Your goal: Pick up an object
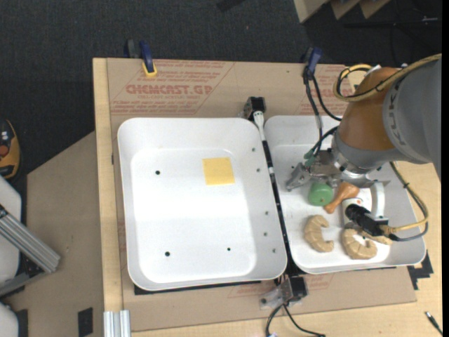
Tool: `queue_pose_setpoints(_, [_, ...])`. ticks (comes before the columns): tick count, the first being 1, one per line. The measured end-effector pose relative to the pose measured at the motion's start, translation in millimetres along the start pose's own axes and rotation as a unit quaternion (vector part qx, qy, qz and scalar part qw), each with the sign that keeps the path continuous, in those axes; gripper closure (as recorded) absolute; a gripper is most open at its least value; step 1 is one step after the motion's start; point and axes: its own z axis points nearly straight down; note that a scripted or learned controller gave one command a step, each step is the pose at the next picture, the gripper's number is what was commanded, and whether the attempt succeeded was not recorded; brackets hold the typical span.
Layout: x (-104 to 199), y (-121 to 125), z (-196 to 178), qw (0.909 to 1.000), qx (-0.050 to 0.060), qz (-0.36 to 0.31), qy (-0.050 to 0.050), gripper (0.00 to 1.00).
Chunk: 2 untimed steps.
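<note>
Camera view: the small rounded green plastic object (320,192) is lying in the right-hand shallow white bin (287,142), approx. mid-bin, just below and right of the gripper (300,176) as seen here. The two are sitting very close together; contact can't be told at this angle. Nothing is showing clamped in the gripper, and whether it's apart or together can't be told either, since the wrist is covering much of it.

The grey arm (421,111) is reaching in from the right, w/ its orange band (365,114) bulging over the bin's upper right part. The wrist is bending down and pointing the gripper leftward, toward the wall between the bins.

The green object is looking smooth, matte and roughly ball-shaped, w/ its right side touching or just beside a short orange tapered piece (344,194) that is lying at a slant. Nearer the bin's front edge, two tan croissant-shaped items are resting side by side, one at left (319,234) and one at right (359,245), both apart from the green object.

The left-hand shallow white bin (182,223) is holding a flat yellow square piece (218,170), lying well apart from the gripper. Both bins are sitting on a brown board bench (175,83).
</note>
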Motion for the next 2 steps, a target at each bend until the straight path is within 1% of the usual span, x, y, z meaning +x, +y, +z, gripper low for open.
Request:
queue_pose_setpoints(1, [-25.2, -12.3, -1.1, 1.0, -0.002, 0.003, -0.002, 0.0])
queue_pose_setpoints(2, [-24.2, -10.3, -12.9, 1.0, -0.005, 0.003, -0.002, 1.0])
